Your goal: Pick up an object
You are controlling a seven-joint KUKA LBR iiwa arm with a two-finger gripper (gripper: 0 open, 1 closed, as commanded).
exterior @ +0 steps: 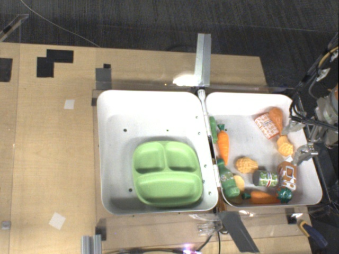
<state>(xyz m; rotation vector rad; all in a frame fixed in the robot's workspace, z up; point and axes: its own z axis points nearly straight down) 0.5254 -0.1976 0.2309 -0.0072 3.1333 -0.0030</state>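
Your bench (47,157) is light wood-grain board carrying black rectangular markings (53,61) at its upper left and small pale squares (57,220). Beyond its far edge you have dark carpeted floor (159,9), crossed by a thin cable (47,23).

A robotics lab: wooden bench (47,157) with two white bins (114,115), loose cables (53,25), dark carpet (159,9)

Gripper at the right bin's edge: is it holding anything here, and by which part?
It cannot be told. The gripper sits over the right bin near the brown carton, with nothing visibly between its fingers.
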